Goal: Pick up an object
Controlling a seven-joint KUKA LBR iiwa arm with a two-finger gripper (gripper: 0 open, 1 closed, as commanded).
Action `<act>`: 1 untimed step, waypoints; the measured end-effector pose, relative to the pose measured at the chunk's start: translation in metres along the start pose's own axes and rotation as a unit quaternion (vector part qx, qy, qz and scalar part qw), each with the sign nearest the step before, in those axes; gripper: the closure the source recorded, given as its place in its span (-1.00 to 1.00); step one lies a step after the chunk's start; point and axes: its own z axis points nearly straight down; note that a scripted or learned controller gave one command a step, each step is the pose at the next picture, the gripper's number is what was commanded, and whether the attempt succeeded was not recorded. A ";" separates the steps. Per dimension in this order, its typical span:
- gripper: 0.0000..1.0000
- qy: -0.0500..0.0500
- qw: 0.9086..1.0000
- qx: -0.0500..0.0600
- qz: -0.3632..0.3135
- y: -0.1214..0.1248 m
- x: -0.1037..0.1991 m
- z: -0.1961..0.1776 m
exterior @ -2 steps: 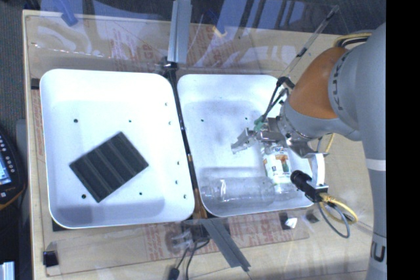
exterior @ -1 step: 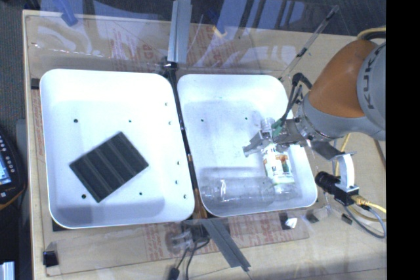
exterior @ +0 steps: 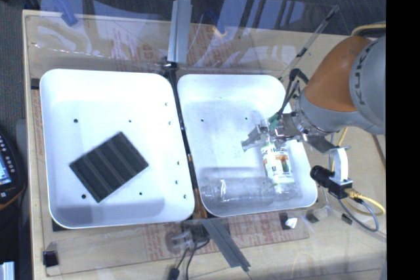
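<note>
My gripper (exterior: 258, 138) hangs low over the right bin (exterior: 216, 92), toward its right side, with the grey and orange arm reaching in from the right. Just in front of it a small white bottle (exterior: 278, 167) with an orange label lies on the bin floor, its top end close under the gripper. I cannot tell whether the two touch. A clear plastic bottle (exterior: 239, 189) lies on its side along the front wall of the same bin, to the left of the white bottle. A black ribbed slab (exterior: 108, 166) lies flat and askew in the left bin (exterior: 98, 85).
The two bins meet at a dark divider strip (exterior: 183, 141). A grey upright post (exterior: 178, 29) stands behind the bins at the middle. A clear screen runs along the bench's back edge.
</note>
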 end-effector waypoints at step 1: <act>-1.00 0.000 1.000 0.001 0.012 -0.008 0.001 0.023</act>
